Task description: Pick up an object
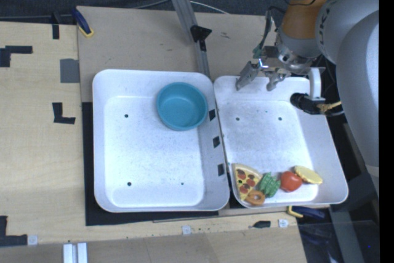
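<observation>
**Long reach to crowded targets**

Hovered over the far rim of the right bin (320, 151), the gripper (258, 80), fingers spread apart with nothing between them. Lay well away, at the near edge of that same bin, every candidate: a pizza slice (245, 179), a green piece (268, 183), a red tomato (290, 181) and a yellow piece (308, 175).

Looked risky, judging by the layout, for three reasons. Sat packed together, touching or nearly so, making it likely that a closing finger would snag two things or push one aside. Rested tight against the near wall, leaving little room for a finger on that side and inviting a strike on the rim. Looked flat and low, the pizza slice especially, so prone to slipping out of a pinch.

Elsewhere: a blue bowl (181, 106) in the left bin (117, 132), clear of any path. Leaned over the seam between the bins, a slanted metal pole (184, 6), close beside the gripper but away from the targets.
</observation>
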Action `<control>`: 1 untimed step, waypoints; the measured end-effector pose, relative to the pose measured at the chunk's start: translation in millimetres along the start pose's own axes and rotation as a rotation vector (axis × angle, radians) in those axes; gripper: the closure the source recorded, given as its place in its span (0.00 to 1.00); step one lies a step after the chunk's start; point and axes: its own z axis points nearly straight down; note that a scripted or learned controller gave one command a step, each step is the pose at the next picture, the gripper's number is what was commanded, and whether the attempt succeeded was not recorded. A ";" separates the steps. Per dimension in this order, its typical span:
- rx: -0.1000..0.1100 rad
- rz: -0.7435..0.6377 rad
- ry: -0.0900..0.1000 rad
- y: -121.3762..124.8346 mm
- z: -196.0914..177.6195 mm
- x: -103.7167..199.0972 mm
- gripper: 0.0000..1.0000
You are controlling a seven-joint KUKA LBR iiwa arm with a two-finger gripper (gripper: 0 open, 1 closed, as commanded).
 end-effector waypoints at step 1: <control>0.001 0.000 0.000 -8.7 59.9 2.4 0.00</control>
